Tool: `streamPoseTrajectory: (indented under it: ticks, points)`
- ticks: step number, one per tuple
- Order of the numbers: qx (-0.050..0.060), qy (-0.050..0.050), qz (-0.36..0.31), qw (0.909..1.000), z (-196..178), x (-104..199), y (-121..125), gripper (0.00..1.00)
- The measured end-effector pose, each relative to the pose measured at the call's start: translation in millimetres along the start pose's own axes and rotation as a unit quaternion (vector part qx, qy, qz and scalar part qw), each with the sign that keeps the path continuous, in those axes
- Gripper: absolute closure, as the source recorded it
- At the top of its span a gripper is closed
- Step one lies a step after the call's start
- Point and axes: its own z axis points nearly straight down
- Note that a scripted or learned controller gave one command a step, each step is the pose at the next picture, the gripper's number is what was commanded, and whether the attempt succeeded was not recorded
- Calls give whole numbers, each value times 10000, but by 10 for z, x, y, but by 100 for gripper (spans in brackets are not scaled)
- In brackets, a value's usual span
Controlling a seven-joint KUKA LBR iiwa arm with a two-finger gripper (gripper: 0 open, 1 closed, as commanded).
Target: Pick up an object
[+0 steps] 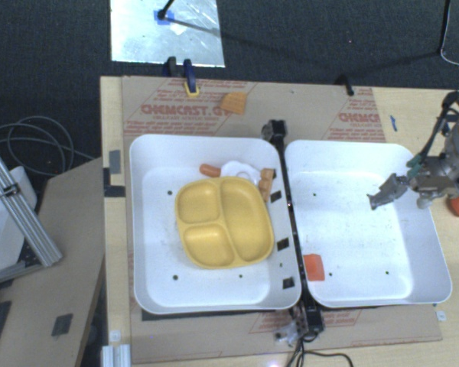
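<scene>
The claw (382,197) hangs over the right bin (367,289), near its right wall and somewhat toward the far side, with the arm (444,176) coming in from the right edge of the desk (306,102). Its tip points left and slightly toward the near side. At this slant the tip reads as one grey wedge, so I cannot tell whether it is spread or pressed together; nothing is visibly caught in it.

The closest candidate for the pick is the small orange block (313,266), lying flat on the floor of the right bin in its near-left corner, just beside the wall that divides the two bins. From the claw it lies to the left and toward the near side, across most of the bin floor, so the two are well apart. The block looks roughly square, perhaps a little longer along the near-far line, though it is too small here to be sure of a long axis.

The other things sit in the left bin (149,228), farther still: a yellow divided tray (222,224) in the middle, an orange sausage-shaped piece (209,170) and a white piece (237,170) just beyond its far rim, and a small tan piece (266,180) near the dividing wall.

In my judgement, the coming move turns on a diagonal travel left and nearward, then a descent close to that wall, where room for the claw looks tight.
</scene>
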Motion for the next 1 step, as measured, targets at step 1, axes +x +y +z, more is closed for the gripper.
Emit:
streamPoseTrajectory:
  ticks: [1]
  points:
    - [82,31,-45,10000,694,502,1,0]
